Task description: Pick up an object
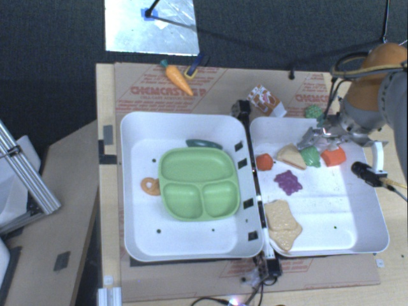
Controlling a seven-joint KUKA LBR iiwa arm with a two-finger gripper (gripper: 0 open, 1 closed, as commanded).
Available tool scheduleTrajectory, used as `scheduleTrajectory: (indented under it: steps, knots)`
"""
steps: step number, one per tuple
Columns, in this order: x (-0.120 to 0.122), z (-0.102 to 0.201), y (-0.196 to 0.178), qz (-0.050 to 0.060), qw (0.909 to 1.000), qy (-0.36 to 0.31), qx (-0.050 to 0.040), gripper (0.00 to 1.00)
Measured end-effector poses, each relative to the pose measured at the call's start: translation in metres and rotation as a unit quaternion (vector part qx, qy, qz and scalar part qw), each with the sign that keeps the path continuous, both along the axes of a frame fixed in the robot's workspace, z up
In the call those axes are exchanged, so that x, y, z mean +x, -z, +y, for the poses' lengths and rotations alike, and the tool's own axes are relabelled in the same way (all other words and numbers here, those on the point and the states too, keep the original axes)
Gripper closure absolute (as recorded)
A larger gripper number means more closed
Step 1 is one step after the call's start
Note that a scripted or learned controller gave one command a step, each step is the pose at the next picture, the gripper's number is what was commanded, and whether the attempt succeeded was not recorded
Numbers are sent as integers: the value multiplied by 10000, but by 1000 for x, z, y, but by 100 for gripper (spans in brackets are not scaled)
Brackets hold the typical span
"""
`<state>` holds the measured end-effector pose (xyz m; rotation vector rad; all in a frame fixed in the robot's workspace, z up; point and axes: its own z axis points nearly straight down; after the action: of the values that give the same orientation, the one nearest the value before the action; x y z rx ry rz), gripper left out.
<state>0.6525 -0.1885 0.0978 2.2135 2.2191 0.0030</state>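
In the right white bin [376,234], the end effector [317,139] hangs over a small green plastic toy [310,156], its grip state impossible to tell; the toy looks light, stiff, slippery, best pinched across its narrow sides.

Left bin [137,234]: green divided plate [197,183] at centre, small orange pretzel-shaped ring [150,186] just beside its left edge. Behind the bins, on cardboard [217,85]: toy carrot [178,80], a small patterned packet [263,99]. Foil sheet [153,19] farther back.
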Motion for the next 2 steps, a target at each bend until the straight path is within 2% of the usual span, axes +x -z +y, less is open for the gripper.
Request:
scheduleTrajectory:
  steps: [1,2]
  knots:
    - [7,1,4,-72,10000,-25,-3,0]
    - [3,0,0,-8,10000,-22,5,100]
